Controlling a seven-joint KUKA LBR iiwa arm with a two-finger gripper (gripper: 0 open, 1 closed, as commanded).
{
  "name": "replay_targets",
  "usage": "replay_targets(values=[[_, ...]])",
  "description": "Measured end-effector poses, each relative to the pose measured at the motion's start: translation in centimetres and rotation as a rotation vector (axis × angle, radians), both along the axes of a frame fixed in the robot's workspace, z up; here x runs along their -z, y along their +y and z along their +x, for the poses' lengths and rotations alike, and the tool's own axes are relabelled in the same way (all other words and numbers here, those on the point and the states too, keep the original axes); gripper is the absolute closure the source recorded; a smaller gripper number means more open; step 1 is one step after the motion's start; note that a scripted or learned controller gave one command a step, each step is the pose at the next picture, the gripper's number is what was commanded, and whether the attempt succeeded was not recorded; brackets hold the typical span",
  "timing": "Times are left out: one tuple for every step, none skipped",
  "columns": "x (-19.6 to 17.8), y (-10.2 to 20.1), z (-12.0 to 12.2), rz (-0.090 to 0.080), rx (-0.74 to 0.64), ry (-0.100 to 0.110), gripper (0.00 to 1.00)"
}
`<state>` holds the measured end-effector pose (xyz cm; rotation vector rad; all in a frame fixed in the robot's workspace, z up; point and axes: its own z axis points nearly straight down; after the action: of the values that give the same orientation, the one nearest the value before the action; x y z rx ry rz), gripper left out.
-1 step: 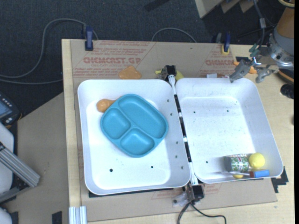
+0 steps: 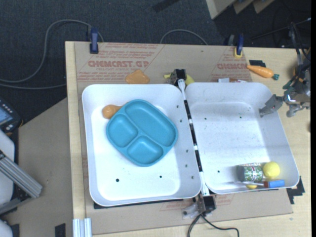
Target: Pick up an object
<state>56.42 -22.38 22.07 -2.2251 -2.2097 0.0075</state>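
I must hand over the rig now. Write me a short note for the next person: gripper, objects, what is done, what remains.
Gripper: at the right bin's upper right rim, holding nothing.
Right bin, lower right corner: a can, a yellow ball and small items, close together.
Left bin: a blue tray with an orange object at its upper left.
Done: nothing picked.
Left: reach an object, grasp, lift.

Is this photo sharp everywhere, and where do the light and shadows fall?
In the camera view, the light is even and soft: the blue divided plate looks crisp and casts only a faint shadow on the left bin, the right bin looks bright without harsh glare, and the gripper at the right edge appears slightly blurred.
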Motion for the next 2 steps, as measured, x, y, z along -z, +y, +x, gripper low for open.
replay_targets(values=[[8.1,0.5,-9.1,0.005,-0.002,0.007,0.0],[0.9,1.6,0.6,-0.006,-0.014,-0.021,0.0]])
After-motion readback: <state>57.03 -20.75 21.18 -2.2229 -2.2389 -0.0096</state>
